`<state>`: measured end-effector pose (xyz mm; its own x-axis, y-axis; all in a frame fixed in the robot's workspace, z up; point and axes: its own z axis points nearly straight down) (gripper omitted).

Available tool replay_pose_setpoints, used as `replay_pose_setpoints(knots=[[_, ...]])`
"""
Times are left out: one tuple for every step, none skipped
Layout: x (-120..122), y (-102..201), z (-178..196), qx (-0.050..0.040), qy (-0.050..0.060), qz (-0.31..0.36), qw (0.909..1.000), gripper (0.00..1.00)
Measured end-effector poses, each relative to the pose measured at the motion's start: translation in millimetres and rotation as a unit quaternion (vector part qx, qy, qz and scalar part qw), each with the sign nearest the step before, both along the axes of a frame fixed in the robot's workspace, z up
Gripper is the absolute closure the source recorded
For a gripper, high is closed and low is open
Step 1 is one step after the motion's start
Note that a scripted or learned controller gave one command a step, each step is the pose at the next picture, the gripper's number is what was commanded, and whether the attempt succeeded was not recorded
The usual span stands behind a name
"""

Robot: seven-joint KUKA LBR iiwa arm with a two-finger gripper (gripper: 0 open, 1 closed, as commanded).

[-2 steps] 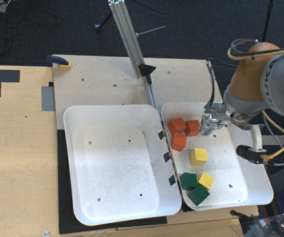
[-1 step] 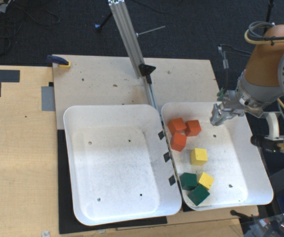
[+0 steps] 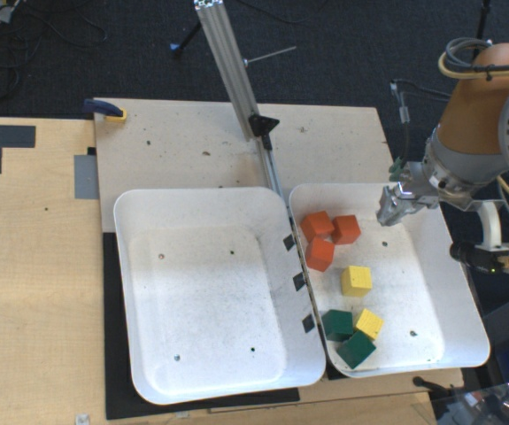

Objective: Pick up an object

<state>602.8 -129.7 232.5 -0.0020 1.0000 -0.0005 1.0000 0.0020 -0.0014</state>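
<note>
The right bin (image 3: 431, 326) holds several blocks. Three orange-red blocks (image 3: 317, 225) (image 3: 346, 229) (image 3: 320, 254) cluster at its upper left. A yellow block (image 3: 356, 280) lies mid-bin, and a second yellow block (image 3: 369, 323) sits lower down between two green blocks (image 3: 337, 324) (image 3: 357, 350). My gripper (image 3: 392, 211) hangs over the upper part of the right bin, to the right of the orange-red blocks and apart from them. Nothing shows between its fingers.
The left bin (image 3: 148, 228) lies beside the right one, with black clips (image 3: 296, 280) along the shared edge. A slanted aluminium post (image 3: 233, 65) rises behind the bins. A blue and yellow clamp (image 3: 105, 109) sits at the board's far left corner.
</note>
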Motion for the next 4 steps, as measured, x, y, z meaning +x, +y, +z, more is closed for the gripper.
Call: replay_pose_setpoints(knots=[[10.5,59.3,-7.9,0.0017,0.001,0.001,1.0000,1.00],[8.6,106.8,-13.7,0.0015,0.002,0.001,1.0000,1.00],[15.3,159.2,-21.6,0.0010,0.001,0.001,1.0000,1.00],[28.5,207.6,-5.1,0.0012,0.000,0.001,1.0000,1.00]])
